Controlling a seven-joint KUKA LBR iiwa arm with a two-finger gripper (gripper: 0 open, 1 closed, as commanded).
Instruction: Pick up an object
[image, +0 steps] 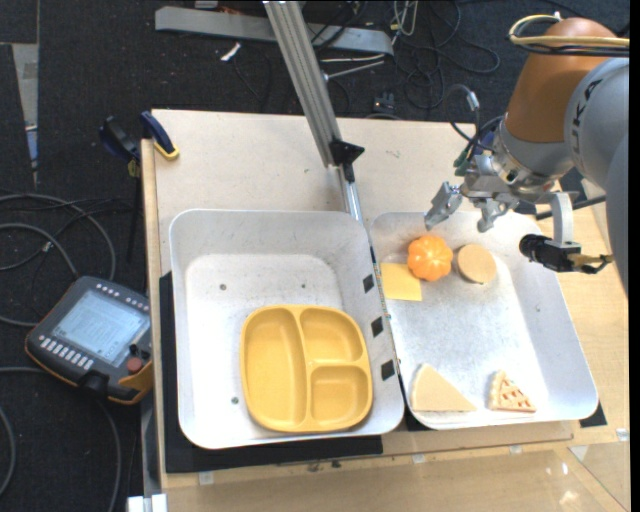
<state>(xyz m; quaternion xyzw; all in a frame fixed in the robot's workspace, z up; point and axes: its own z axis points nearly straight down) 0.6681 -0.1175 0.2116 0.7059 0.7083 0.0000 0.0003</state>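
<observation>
Tool (465, 210) spread, above right bin's (560, 330) far edge, near orange (430, 257)

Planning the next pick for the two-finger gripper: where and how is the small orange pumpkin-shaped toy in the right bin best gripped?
Probably from straight above, closing across the round body of the small orange pumpkin-shaped toy. The flat yellow square touches its lower left and the round tan disc sits close on its right, so I would put the fingers on the far and near sides. The gripper, fingers spread, hangs just above and behind it.

Orange tomato-like ball (431, 257) lies in the right bin (540, 330), touching a yellow slice (401, 283).
</observation>
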